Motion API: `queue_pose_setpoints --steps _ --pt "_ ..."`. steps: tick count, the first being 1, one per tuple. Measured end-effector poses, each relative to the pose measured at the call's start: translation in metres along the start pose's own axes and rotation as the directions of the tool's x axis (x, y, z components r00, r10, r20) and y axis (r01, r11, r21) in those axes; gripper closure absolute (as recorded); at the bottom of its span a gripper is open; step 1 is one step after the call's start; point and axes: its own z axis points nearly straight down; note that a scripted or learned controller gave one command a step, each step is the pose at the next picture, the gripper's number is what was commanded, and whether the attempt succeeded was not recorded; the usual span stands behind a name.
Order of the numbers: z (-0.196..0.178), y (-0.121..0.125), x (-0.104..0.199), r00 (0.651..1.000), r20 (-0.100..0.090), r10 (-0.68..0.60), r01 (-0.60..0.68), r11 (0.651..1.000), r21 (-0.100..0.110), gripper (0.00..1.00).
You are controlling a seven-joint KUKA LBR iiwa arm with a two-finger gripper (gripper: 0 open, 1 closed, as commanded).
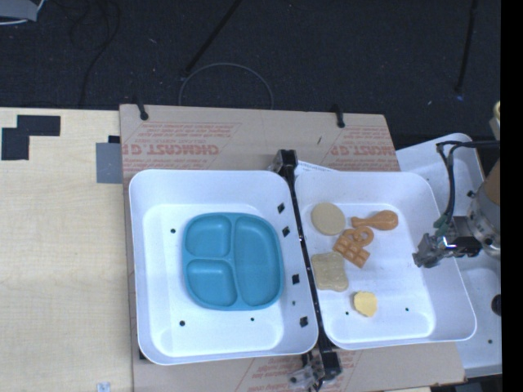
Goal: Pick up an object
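The right bin (409,317) holds several toy foods. A round tan cookie (328,217) lies at the upper left, an orange drumstick (377,220) beside it, and a brown waffle (353,247) just below. A beige bread slice (330,272) sits lower left, with a small yellow piece (365,304) below it. My gripper (426,253) hovers at the bin's right edge, apart from all the foods. Nothing shows between its tips.
The left bin (159,194) holds a blue divided plate (231,260). A black clip bar (296,243) joins the two bins. Cardboard (245,141) lies under them, and cables (448,178) hang by the arm at the right.
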Motion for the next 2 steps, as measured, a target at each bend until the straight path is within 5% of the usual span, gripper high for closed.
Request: queue_pose_setpoints --steps 2 --pt "0.026 0.019 0.102 1.000 -0.003 -0.003 0.003 1.000 0.006 1.00"
